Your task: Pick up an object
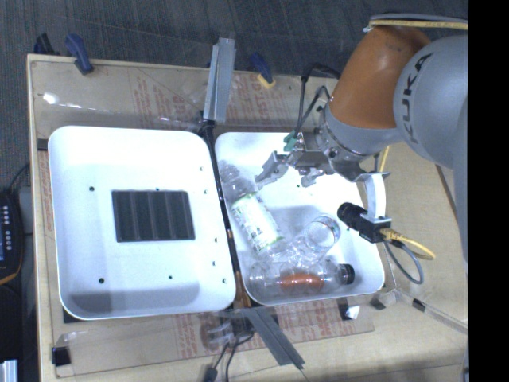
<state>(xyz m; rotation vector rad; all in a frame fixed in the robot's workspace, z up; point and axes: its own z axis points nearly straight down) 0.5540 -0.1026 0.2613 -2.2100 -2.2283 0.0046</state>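
Observation:
The right bin (238, 146) holds several clear plastic items. A bottle with a white and green label (253, 220) lies slanted near the bin's left wall. A clear cup (318, 234) rests on its side in the middle. Along the bin's front lies a clear bottle with reddish contents and a dark cap (301, 278). My gripper (274, 168) hangs over the back part of this bin, above and to the right of the labelled bottle's top end. Nothing shows between its fingers.
The left bin (71, 157) has a dark ribbed rectangle (153, 215) on its floor. A grey metal bar (219, 78) rises between the bins at the back. Blue clamps (79, 54) grip the bench's back edge. A black and yellow cable (390, 237) hangs by the right bin's right wall.

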